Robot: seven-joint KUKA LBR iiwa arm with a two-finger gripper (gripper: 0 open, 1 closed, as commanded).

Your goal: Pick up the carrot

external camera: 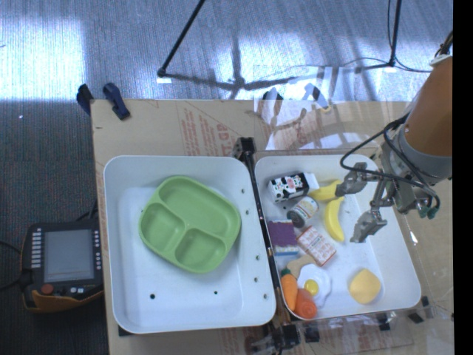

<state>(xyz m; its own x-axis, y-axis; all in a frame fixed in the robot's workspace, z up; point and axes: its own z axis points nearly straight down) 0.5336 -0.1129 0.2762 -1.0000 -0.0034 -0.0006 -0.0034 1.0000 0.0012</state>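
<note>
Half the carrot (pixel 290 291) tucked beside the fried egg (pixel 315 281), bin-edge crowded.

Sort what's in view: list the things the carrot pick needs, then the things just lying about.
Needed:
carrot, at the right bin's near left corner
gripper, above the right bin
right bin

Lying about:
green divided plate in the left bin
banana
fried egg
milk carton
purple block
yellow round piece

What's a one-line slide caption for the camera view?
Open gripper hovers over the right bin, away from the carrot at its near-left corner.
</note>
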